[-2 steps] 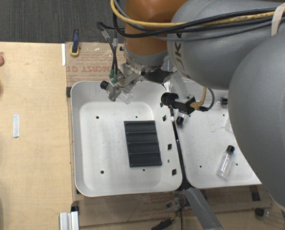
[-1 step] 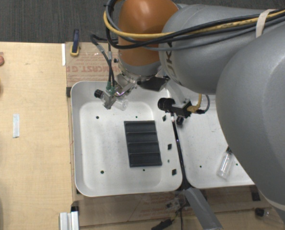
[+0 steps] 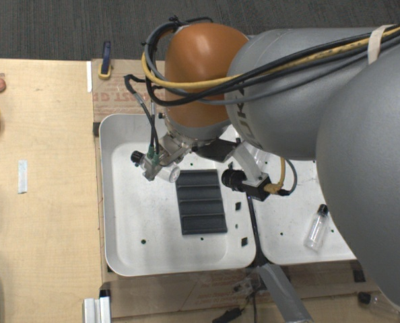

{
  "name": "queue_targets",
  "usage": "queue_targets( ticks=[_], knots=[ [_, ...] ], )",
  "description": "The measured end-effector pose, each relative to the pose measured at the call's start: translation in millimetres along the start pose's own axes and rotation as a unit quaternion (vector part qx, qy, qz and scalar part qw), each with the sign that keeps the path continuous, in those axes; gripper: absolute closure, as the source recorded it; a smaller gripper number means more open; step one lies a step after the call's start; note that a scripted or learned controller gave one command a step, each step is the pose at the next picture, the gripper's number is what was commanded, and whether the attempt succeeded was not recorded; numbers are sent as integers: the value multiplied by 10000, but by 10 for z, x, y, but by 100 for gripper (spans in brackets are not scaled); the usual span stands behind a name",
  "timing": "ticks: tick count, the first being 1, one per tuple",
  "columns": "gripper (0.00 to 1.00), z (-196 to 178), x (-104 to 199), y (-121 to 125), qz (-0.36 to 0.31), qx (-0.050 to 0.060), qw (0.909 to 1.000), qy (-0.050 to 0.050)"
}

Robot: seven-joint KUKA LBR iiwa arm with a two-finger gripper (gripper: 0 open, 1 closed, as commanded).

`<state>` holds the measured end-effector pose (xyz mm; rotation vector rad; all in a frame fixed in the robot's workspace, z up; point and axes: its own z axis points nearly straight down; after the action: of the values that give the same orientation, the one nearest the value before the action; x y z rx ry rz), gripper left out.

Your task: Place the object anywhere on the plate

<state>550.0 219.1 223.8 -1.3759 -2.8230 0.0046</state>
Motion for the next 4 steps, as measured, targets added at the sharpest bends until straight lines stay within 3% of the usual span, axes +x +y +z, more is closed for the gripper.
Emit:
queue_targets(
  ticks=[1, 2, 3, 4],
  knots=[
    [100, 209, 306, -464, -333, 6, 9994, 2],
    [100, -309, 273, -404, -1777, -13, 9841, -7],
    [100, -629, 449, -430, -2751, -22, 9614, -12],
    [0, -629, 448, -430, -2752, -22, 9614, -11]
  ],
)
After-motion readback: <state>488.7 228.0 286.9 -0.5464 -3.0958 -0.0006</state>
